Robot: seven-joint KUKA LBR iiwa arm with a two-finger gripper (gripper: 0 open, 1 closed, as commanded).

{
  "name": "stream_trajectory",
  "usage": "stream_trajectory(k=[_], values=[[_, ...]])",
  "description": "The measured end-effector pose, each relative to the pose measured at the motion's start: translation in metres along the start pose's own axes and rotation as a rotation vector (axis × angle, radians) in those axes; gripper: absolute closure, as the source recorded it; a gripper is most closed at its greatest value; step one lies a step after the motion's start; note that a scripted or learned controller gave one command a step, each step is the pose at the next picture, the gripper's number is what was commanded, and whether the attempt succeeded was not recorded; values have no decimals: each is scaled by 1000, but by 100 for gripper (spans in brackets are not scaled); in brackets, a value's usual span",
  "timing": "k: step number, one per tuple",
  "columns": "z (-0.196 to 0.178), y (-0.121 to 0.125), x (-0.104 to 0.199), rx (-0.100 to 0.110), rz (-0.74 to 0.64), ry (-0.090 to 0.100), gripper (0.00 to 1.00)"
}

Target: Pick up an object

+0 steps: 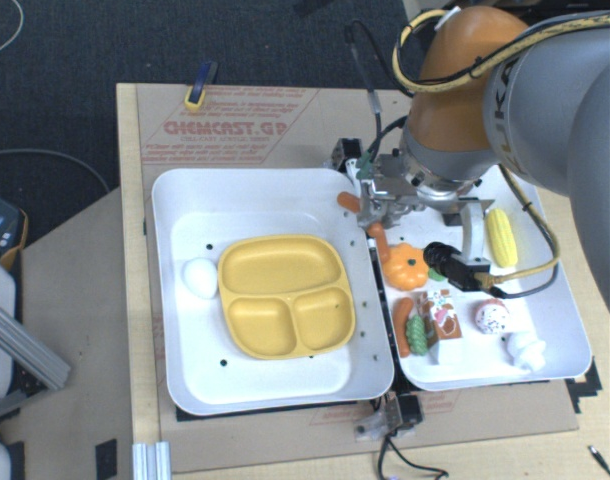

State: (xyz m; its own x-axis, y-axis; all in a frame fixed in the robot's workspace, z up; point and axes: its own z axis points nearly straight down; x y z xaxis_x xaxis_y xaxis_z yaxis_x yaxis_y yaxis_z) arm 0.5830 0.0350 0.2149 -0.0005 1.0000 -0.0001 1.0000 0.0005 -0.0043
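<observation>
My gripper (373, 200) hangs low over the wall between the two bins, at the back left corner of the right bin (560, 358). A thin orange stick-like piece (379, 240) lies just under and in front of it, and another orange end (348, 202) pokes out on its left. Whether it is held is hidden by the wrist. An orange toy pumpkin (405, 266) sits just in front of the gripper. A yellow corn cob (501, 236) lies to the right, behind the arm's cable.
The left bin (175, 208) holds a yellow divided plate (283, 294) and a white egg (199, 277) at its left. Near the right bin's front lie a carrot (402, 326), a green piece (417, 330), a small printed box (444, 314), a speckled white ball (491, 317) and a white lump (526, 349).
</observation>
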Motion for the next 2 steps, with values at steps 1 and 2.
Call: stream_trajectory(k=[1, 2], values=[[-19, -7, -6, -6, 1, 0, 100], [-7, 3, -13, -5, 1, -1, 100]])
